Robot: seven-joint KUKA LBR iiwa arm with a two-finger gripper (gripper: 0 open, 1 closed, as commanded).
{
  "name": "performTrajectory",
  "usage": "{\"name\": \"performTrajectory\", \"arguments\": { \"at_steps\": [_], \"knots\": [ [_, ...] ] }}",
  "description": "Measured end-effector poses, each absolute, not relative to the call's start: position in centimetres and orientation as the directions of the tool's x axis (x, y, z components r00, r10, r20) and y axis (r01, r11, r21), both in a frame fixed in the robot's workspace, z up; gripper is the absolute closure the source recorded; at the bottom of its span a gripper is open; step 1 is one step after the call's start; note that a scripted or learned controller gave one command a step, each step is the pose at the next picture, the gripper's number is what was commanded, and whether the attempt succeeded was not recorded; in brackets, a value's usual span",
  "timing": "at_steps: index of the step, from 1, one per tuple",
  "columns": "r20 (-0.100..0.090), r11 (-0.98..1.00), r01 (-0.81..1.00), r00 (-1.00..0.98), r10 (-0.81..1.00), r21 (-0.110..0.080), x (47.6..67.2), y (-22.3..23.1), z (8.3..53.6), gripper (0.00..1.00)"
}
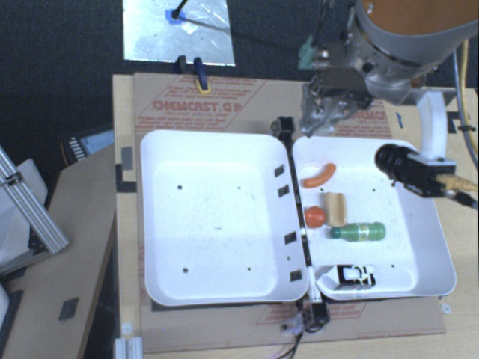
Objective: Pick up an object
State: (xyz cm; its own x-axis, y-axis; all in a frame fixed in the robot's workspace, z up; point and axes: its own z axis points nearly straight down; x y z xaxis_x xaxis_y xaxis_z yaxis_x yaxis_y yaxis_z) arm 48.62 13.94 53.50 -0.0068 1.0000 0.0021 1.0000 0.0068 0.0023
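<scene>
The right bin holds several small items. An orange sausage lies near its far left corner. Closer to me, a red tomato sits against a tan bread-like block. A green bottle lies on its side just in front of them. A black-and-white object rests at the bin's front edge. My gripper hangs over the bin's far left rim, above and behind the sausage, with nothing seen in it.
The left bin stands beside the right one, with a black-clipped divider between them. A black cylinder on a white bracket juts over the right bin's far right side. Cardboard lies under both bins.
</scene>
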Motion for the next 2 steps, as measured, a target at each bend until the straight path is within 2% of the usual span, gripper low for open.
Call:
{"name": "performTrajectory", "arguments": {
  "at_steps": [1,2],
  "knots": [
    [0.0,0.0,1.0,0.0,1.0,0.002,48.7,11.6,53.5,1.0],
    [-0.003,0.001,1.0,-0.001,1.0,-0.011,48.6,12.3,41.0,1.0]
  ]
}}
